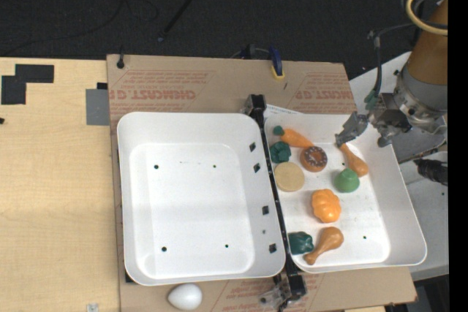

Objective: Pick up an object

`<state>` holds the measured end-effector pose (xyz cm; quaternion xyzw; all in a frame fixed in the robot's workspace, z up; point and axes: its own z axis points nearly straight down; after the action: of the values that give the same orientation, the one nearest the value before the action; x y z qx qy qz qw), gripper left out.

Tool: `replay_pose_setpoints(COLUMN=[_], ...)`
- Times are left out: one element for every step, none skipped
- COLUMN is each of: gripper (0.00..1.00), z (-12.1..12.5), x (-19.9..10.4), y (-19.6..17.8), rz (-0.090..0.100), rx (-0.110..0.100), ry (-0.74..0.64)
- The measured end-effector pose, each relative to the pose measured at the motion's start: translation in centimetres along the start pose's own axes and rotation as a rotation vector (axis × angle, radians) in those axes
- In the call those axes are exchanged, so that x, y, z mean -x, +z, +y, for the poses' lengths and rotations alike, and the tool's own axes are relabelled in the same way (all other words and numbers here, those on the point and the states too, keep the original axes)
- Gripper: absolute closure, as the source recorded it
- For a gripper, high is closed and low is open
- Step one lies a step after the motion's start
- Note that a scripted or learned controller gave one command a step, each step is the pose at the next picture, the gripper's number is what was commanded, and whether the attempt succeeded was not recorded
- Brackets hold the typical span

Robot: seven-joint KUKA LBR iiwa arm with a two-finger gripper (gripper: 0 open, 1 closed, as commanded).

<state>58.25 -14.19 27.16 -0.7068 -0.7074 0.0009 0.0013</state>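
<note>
The arm comes in from the right, and its gripper (pixel 368 129) hangs over the far right part of the right bin (pixel 406 230), fingers spread apart, one dark finger (pixel 349 129) reaching left and the other (pixel 385 132) lying to the right. Nothing sits between them, so it has hold of nothing. Just below that gap lies an orange carrot-like piece (pixel 354 159), close to the left finger's tip, though I can't say whether they touch. That piece looks like the likeliest target, judging by where the open jaws hang.

The toys are all gathered in this bin: another carrot (pixel 296 137) at the far left, a chocolate doughnut (pixel 314 158), a round cream disc (pixel 289 177), a dark green lump (pixel 280 152), a green ball (pixel 347 181), an orange pepper-like piece (pixel 326 205), a drumstick (pixel 325 242) and a teal lump (pixel 300 241) at the near edge. They lie loose and scattered, so most can be reached from above. The left bin (pixel 139 193) stands alongside, and a white egg (pixel 184 296) rests on the bench just outside its near edge.
</note>
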Motion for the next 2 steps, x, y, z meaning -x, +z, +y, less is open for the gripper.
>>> replay_pose_setpoints(gripper=[0.0, 0.0], z=[-5.3, -10.6], x=[-3.0, -3.7], y=[13.3, 18.6], rz=[0.005, 0.001], rx=[-0.015, 0.0], ry=[-0.001, 0.002])
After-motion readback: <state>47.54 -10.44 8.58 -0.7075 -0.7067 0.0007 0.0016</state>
